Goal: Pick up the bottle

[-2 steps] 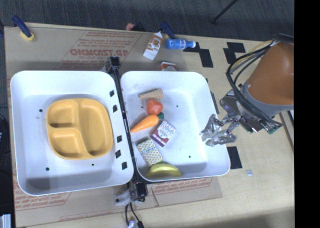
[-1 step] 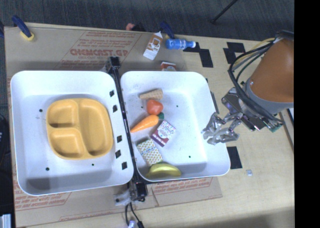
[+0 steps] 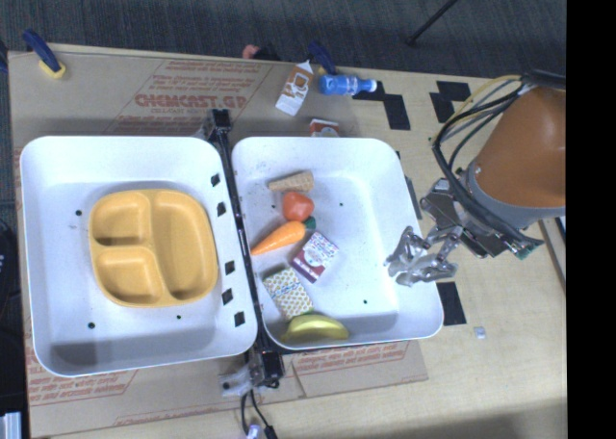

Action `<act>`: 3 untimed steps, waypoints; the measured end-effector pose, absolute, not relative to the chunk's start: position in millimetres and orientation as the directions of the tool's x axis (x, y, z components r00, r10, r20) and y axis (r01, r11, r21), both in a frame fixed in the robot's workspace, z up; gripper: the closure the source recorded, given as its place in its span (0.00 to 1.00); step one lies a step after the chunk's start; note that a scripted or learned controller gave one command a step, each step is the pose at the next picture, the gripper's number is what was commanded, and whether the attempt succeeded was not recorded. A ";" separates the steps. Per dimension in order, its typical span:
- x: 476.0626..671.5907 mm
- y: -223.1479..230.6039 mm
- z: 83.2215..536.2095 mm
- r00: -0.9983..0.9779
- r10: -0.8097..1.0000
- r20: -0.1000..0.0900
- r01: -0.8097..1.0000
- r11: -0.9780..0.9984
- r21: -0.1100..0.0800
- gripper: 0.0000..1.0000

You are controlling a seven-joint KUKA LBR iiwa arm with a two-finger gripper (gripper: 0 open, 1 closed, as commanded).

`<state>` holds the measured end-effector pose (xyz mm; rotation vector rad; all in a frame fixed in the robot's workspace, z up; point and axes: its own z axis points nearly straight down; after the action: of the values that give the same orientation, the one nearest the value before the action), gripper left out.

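- Bench: 2 shallow white bins side by side on a cardboard sheet; left bin (image 3: 48,235), right bin (image 3: 385,167).
- Left bin contents: 1 yellow divided tray (image 3: 154,245), lying flat near the middle.
- Right bin contents, 6 items in a loose column along its left half: wafer (image 3: 292,181), tomato (image 3: 297,206), carrot (image 3: 279,237), small red-and-white carton (image 3: 315,256), checkered packet (image 3: 287,291), banana (image 3: 316,328) against the near wall.
- Task item: bottle (image 3: 345,86), blue, lying on its side on the bench beyond the far rim of the right bin, outside both bins. A small white carton (image 3: 294,90) lies just beside it.
- Gripper (image 3: 419,259): over the right rim of the right bin, well apart from the bottle. Its metal fingers look spread, with nothing between them.
- Progress, as a judgement: 0 steps of the pick are complete. The bottle is untouched and not lifted.
- Remaining, as a judgement: travel across the bin to the far side, descend over the bottle, close across its narrow body, lift. A lying round bottle may roll under contact.
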<state>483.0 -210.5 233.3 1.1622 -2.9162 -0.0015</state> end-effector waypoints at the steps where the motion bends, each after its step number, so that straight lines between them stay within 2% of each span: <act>1: 481.8 -210.4 231.8 -0.622 -0.783 0.002 -0.783 0.622 0.003 1.00; 2: 478.4 -210.3 221.9 -0.522 -0.853 0.002 -0.853 0.522 0.004 1.00; 3: 477.2 -210.5 224.3 -0.271 -0.963 0.000 -0.963 0.271 -0.001 1.00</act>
<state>477.2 -210.5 224.3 1.8970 -2.5043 0.0012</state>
